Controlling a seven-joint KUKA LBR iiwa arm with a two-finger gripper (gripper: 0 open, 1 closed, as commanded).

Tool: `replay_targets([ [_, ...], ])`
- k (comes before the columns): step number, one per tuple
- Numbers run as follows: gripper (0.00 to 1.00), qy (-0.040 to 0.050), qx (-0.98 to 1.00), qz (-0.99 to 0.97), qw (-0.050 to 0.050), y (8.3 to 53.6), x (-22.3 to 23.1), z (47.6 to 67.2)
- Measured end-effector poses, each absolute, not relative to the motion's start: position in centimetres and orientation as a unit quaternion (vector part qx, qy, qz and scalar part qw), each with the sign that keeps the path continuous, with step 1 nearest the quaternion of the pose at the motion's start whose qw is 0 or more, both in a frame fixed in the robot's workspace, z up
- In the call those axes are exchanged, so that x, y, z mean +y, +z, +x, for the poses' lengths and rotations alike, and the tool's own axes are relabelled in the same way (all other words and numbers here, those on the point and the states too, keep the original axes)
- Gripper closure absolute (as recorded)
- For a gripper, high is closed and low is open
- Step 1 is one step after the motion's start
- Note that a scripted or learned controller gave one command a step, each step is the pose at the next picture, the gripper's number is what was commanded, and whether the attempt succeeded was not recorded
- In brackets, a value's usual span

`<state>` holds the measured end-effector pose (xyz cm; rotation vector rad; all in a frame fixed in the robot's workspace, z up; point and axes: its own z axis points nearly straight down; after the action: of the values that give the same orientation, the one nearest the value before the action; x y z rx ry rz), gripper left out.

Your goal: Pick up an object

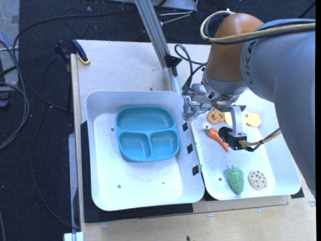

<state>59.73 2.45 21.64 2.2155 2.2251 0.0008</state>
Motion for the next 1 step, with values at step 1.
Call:
replay_targets([
  [1,1.00,0.0016,0.709,0.705,0.001,22.47,7.07,62.11],
])
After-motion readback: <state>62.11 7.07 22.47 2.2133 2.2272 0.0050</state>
